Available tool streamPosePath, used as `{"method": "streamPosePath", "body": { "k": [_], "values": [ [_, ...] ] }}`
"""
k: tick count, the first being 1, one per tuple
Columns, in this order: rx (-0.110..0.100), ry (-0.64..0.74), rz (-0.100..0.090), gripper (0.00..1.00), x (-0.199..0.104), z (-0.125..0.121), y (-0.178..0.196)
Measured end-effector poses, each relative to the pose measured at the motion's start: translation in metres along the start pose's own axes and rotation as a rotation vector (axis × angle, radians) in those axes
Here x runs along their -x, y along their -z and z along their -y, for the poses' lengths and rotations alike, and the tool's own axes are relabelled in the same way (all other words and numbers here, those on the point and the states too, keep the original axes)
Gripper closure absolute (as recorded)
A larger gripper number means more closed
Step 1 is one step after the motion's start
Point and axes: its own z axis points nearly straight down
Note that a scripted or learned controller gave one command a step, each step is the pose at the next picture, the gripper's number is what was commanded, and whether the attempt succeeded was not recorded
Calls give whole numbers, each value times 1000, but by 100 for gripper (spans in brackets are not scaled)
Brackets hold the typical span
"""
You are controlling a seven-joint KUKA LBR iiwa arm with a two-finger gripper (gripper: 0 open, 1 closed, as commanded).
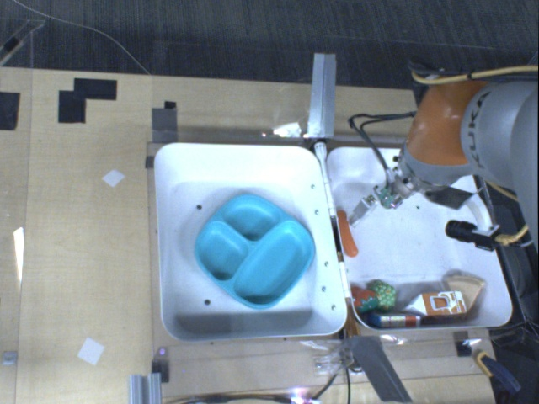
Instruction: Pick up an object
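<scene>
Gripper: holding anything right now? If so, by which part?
Nothing held. The gripper hangs over the right bin, just above the orange carrot-like piece, with no object between its fingers.

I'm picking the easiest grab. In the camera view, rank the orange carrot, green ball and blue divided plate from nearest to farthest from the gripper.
1. Orange carrot, just left of and below the gripper, right bin.
2. Green ball, right bin's near edge.
3. Blue divided plate, left bin.

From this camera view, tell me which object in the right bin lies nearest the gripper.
The orange carrot-like piece against the divider, just below the gripper. The other objects cluster along the right bin's near edge.
</scene>
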Motion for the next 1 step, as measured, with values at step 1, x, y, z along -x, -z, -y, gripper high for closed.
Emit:
{"method": "streamPosePath", "body": {
  "k": [1],
  "values": [
    [5, -35, 5, 0, -50, 79, -4]
  ]
}}
